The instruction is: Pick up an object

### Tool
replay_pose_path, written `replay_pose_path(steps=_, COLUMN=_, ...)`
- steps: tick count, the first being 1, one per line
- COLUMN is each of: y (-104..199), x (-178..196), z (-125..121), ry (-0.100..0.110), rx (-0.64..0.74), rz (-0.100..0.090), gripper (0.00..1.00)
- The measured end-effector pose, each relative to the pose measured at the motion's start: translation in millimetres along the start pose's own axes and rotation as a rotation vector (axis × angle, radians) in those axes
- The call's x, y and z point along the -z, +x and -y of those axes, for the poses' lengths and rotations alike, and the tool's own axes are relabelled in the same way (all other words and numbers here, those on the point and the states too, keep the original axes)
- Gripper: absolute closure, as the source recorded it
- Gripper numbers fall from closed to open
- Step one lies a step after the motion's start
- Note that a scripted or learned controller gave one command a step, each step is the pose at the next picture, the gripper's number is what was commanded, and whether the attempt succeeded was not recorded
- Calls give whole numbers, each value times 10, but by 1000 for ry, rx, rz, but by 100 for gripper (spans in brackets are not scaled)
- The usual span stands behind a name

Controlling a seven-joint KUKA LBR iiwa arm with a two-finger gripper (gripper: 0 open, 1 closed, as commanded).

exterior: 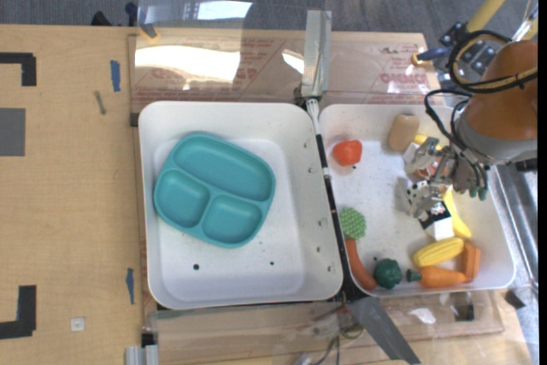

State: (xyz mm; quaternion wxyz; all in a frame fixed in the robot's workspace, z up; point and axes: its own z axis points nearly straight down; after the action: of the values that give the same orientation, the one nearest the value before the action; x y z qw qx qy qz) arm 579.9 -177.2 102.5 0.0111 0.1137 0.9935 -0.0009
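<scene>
My gripper (425,188) hangs low over the middle of the right bin (376,184), under the orange band of the arm. Right below it lie a small white block (441,228) and a yellow banana-like piece (460,224); whether it touches them is unclear. A red-orange tomato (346,152) sits to its left and a tan bread piece (403,132) behind it. Along the front of the bin lie a yellow corn cob (438,252), an orange carrot (444,275), a dark green vegetable (389,272), an orange pepper (359,265) and a light green leafy piece (353,222).
The left bin (282,269) holds a teal divided plate (214,188). A metal divider post (314,55) stands behind the seam between the bins, with clear panels at the back. Black cables (470,64) loop around the arm's wrist at the right.
</scene>
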Motion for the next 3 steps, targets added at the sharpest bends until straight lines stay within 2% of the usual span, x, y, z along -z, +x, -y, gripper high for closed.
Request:
replay_pose_path(steps=1, y=138, x=-130, z=8, ry=-1, rx=-112, rz=-13, gripper=0)
replay_pose_path(steps=2, y=96, x=3, z=0, ry=-1, rx=-111, rz=2, gripper=100)
replay_pose_path(steps=3, y=1072, x=-97, z=-355, ry=1, rx=-282, rz=-8, gripper=100)
